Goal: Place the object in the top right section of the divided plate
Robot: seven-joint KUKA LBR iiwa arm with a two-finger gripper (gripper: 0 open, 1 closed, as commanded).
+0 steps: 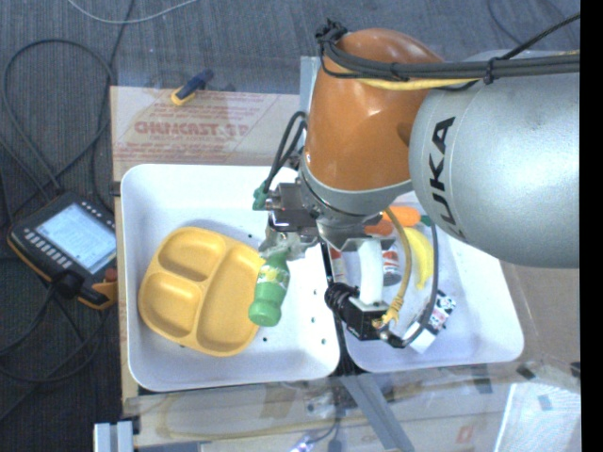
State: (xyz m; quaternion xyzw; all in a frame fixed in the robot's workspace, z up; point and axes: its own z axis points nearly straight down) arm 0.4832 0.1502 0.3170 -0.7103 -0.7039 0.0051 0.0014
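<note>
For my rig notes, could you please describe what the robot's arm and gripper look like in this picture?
The arm is a bulky, rounded grey casing with black KUKA lettering, joined to a glossy orange domed band above the wrist. Black cables run across the orange section. Below sits a metallic wrist block leading to the gripper, with green connectors and yellow cabling alongside.

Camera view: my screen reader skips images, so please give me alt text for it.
A green bottle hangs at the end effector over the right edge of a yellow divided plate in the left white bin. The grey and orange arm covers much of the right bin.
</note>
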